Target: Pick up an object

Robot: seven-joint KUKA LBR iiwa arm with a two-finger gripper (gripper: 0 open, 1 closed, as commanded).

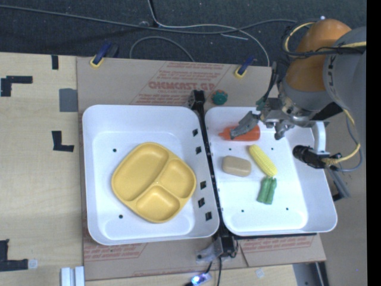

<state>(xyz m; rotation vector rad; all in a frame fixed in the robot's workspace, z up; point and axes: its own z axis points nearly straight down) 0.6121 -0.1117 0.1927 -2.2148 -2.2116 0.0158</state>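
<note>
The right bin [309, 219] holds an orange carrot [250, 134] at its back, a tan potato-like piece [237, 166], a yellow corn cob [262, 161] and a green vegetable [266, 190]. My gripper [262, 128] hangs over the back of this bin with its fingers spread, open. One dark finger [244, 126] lies over the carrot's left part, and the other finger [278, 131] points down beside the carrot's right end. Nothing is lifted between them. The arm enters from the right.
The left bin [95, 159] contains a yellow divided plate [153, 181]. A small teal object [220, 97] lies on the cardboard behind the bins. Black clips run along the seam between the bins. Cables cross the dark floor at the back.
</note>
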